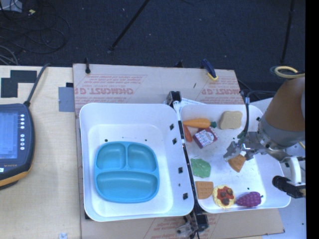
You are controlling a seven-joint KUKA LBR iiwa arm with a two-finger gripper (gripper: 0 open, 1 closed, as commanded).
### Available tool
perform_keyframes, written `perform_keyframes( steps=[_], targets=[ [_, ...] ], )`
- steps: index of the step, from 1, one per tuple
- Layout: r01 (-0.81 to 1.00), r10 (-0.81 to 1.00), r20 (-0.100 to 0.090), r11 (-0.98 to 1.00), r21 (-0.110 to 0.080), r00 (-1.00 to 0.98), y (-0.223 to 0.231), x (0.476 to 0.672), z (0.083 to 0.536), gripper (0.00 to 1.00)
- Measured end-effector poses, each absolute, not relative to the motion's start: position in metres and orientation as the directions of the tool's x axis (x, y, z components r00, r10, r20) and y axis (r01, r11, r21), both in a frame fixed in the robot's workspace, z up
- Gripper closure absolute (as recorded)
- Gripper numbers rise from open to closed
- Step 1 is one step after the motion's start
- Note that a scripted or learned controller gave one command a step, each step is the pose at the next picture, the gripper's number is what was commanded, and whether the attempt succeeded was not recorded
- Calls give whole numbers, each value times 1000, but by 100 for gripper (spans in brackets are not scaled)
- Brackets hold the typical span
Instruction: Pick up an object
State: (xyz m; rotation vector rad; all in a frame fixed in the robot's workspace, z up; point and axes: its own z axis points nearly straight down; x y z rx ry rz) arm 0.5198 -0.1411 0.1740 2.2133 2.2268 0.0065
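We see the tool (238,156) over the right bin (269,183), its fingers closed on a small orange-brown piece (237,163). Beside it lie a red packet (204,138), a carrot (197,123) and a green leaf (201,168).

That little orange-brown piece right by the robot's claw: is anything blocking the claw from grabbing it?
Nothing visible blocks it. The gripper hangs right at the orange-brown piece in the right bin. The green leaf and the red packet lie apart, off to the picture's left.
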Motion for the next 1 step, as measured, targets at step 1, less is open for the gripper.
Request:
perform_keyframes(
  steps=[1],
  targets=[
    [1000, 1000, 4, 9, 2, -9, -52, 557, 220, 100]
  ],
)
